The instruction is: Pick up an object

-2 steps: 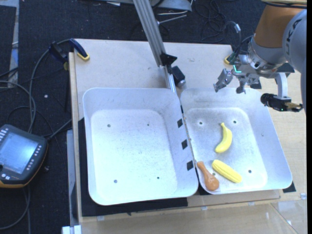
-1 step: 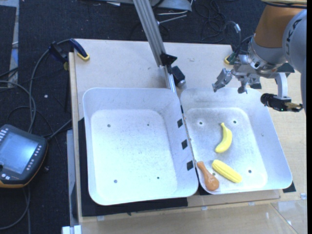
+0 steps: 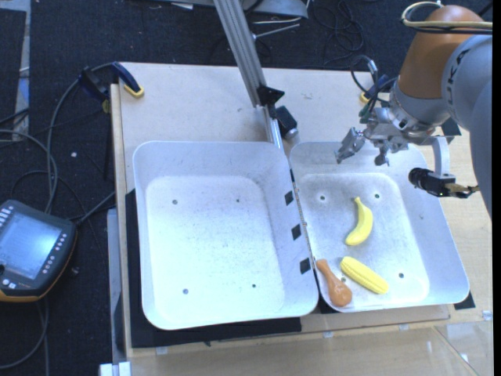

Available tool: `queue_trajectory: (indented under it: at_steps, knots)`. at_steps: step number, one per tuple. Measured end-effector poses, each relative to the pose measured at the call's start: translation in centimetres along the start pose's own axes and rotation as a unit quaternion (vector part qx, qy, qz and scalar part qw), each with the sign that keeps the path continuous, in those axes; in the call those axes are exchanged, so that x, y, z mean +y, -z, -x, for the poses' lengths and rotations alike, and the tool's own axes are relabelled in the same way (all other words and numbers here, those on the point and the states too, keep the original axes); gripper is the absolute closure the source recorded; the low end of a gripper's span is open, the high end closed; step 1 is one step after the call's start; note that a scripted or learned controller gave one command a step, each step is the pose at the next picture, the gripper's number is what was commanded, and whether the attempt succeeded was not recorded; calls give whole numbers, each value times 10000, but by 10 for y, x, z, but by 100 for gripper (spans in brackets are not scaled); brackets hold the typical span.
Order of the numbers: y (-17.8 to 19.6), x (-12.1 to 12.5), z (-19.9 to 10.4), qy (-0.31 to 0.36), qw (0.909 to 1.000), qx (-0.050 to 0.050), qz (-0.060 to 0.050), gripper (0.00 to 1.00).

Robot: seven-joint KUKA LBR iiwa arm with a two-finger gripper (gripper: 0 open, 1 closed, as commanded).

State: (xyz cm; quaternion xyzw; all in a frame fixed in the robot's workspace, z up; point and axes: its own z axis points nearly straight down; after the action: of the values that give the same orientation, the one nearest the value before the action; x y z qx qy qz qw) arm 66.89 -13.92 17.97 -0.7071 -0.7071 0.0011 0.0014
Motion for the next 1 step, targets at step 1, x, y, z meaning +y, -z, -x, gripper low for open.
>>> queue_trajectory:
  at_steps: [1]
  knots:
    - [-48, -7, 6, -2, 10000, 0, -1, 0]
